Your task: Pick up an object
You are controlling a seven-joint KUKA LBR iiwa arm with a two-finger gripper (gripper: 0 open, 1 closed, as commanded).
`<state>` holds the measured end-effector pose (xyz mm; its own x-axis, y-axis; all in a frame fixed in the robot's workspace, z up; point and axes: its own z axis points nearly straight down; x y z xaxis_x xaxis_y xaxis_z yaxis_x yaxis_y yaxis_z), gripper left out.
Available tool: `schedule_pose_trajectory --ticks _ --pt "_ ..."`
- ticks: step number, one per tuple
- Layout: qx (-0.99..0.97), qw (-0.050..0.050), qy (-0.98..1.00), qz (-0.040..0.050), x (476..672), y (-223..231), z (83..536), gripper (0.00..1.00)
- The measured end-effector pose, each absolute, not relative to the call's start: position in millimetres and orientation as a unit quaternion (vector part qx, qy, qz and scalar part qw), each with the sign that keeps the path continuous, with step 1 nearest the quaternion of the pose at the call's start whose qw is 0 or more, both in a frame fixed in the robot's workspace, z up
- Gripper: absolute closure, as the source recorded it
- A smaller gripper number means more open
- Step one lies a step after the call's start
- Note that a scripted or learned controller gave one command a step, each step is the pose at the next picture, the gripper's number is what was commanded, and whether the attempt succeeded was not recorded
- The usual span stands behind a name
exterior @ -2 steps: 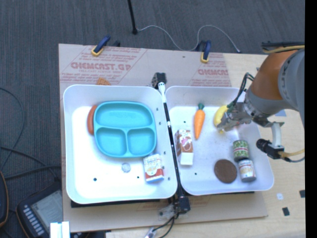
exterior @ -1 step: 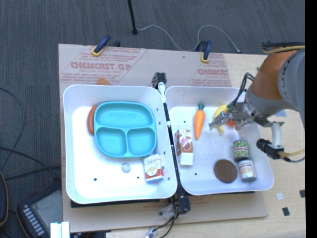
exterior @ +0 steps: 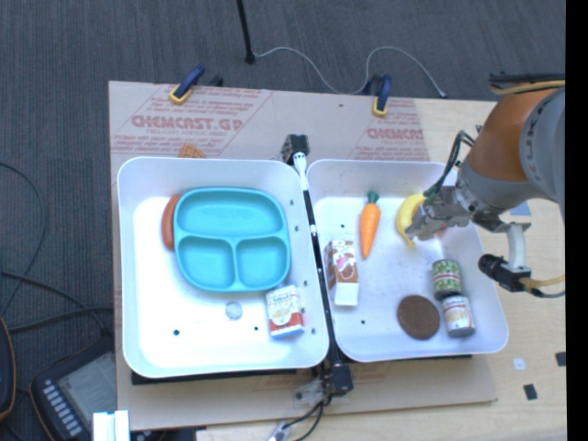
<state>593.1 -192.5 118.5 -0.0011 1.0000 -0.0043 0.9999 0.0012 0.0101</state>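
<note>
The right bin (exterior: pixel 386 177) holds a carrot (exterior: pixel 368 226), a yellow banana (exterior: pixel 406 213), a flat snack carton (exterior: pixel 344 270), a green can (exterior: pixel 446 276), a second small can (exterior: pixel 457 314) and a brown disc (exterior: pixel 419 317). My gripper (exterior: pixel 428 220) is low in this bin at the banana's right side, touching or just above it. The arm's orange band and grey wrist hide the bin's far right corner.
The left bin (exterior: pixel 147 320) carries a blue divided tray (exterior: pixel 231 237) with a red-orange item (exterior: pixel 169 220) sticking out from under its left edge, a small carton (exterior: pixel 286 310) and a tiny clear disc (exterior: pixel 234 310). Clamps (exterior: pixel 380 95) hold the board's far edge.
</note>
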Motion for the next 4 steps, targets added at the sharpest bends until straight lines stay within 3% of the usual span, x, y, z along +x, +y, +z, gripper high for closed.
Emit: schedule_pose_trajectory --ticks 1,2,3,4 --pt "0.707 0.005 0.708 0.0019 592.9 -192.4 118.1 0.00" --pt "0.707 0.005 0.708 0.0023 593.3 -192.2 128.3 1.00" --pt "0.707 0.005 0.708 0.0023 593.3 -192.1 128.2 0.00" --pt "0.707 0.004 0.707 0.0006 561.4 -164.0 87.8 0.00"
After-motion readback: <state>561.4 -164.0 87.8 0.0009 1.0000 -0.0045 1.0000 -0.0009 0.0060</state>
